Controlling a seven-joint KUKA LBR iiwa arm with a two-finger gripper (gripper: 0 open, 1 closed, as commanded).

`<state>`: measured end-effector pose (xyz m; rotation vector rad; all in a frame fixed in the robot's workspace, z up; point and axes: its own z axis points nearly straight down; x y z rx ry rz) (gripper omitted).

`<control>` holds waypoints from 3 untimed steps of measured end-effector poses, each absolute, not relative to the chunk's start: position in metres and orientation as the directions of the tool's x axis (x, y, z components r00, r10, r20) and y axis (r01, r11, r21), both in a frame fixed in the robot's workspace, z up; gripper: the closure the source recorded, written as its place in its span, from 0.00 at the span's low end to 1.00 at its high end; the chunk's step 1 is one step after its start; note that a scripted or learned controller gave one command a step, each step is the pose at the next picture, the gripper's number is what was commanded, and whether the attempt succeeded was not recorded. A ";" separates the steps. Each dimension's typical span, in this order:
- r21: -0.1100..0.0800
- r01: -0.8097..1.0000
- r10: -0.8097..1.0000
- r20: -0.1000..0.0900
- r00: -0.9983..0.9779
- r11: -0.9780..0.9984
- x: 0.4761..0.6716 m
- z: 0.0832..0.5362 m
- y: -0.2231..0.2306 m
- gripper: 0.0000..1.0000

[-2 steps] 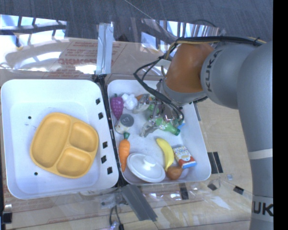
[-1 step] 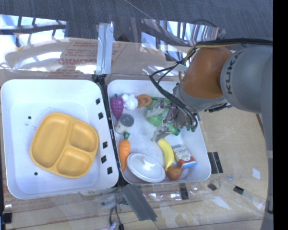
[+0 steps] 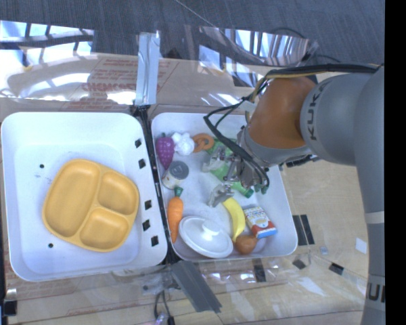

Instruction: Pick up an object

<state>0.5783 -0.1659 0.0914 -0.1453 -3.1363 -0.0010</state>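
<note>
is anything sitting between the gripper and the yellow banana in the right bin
Nothing visible does. The gripper hangs just above and left of the yellow banana, with bare white bin floor between them. A white bowl lies beside the banana, not in the path.

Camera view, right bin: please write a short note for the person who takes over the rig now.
End effector: low in the right bin, among the toys; I cannot tell its finger state, and nothing is visibly held.
Right bin: banana, carrot, purple grapes, white bowl, small box, green item under the wrist.
Left bin: yellow divided tray.
Done: arm is in the bin.
Left: grasp one object and lift it.
</note>
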 end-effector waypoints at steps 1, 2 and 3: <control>0.000 0.178 0.178 -0.004 -0.984 0.984 0.527 0.093 -0.164 0.00; 0.000 0.169 0.169 -0.006 -0.986 0.986 0.529 0.104 -0.162 1.00; -0.002 0.185 0.185 -0.014 -0.983 0.983 0.578 0.263 -0.189 1.00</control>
